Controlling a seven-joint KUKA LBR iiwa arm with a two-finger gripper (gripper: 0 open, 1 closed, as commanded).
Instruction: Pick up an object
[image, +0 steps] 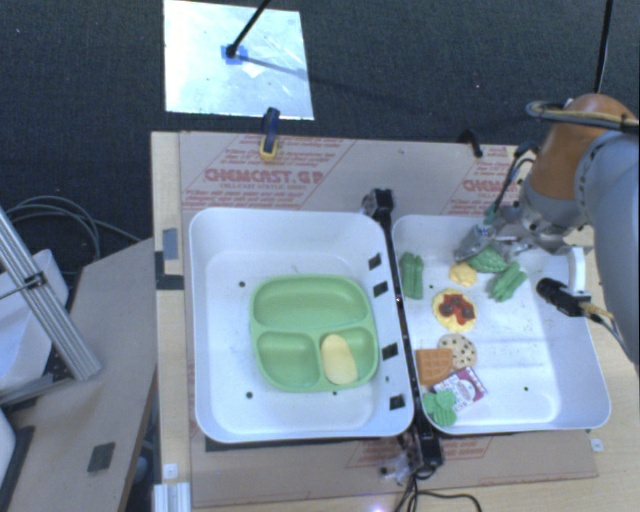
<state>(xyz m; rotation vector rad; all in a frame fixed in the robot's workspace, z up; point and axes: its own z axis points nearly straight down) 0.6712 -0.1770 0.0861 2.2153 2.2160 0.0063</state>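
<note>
Bins stood side by side on the bench. The left bin (215, 330) held a green divided tray (300, 310), and a yellow oval piece (340, 358) lay in the tray's lower right compartment.

The right bin (575, 385) held several small toy foods. Near its left wall a green pod (411, 274) lay almost upright. Lower, along the same wall, an orange cracker (433, 365) lay touching a round speckled cookie (457, 349), and below them were a small red and white packet (467, 385) and a green leafy piece (440, 406) at the lower left corner. Near the middle of the bin was a round yellow piece with a red top (455, 308). Above it lay a small yellow piece (463, 273), and just beside that a green leafy item (489, 260) and one more green pod (507, 281), tilted.

The gripper (480, 241) was low over the upper part of the right bin, with its tip just above the green leafy item and the small yellow piece. I could not tell if its fingers were apart or together, and no object was seen between them. The arm (590, 170) reached in from the right, with its orange band near the top right.
</note>
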